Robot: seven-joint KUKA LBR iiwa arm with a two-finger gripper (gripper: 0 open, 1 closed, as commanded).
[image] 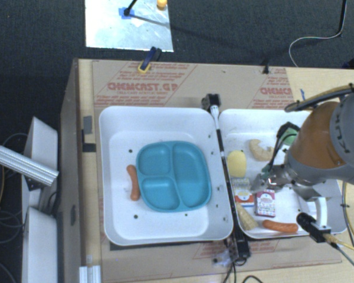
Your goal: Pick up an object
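In the left bin (115,158): blue divided plate (174,175), orange sausage (133,183) just beside its left edge | right bin (242,122): yellow lemon (237,163), tan bread piece (259,150), pink carton (265,204), cone (246,217), orange carrot (279,226) | gripper (268,180) low above pink carton, grip state cannot be told

A divided plate (173,175) lies in the left bin (115,158), a sausage (133,182) beside it.
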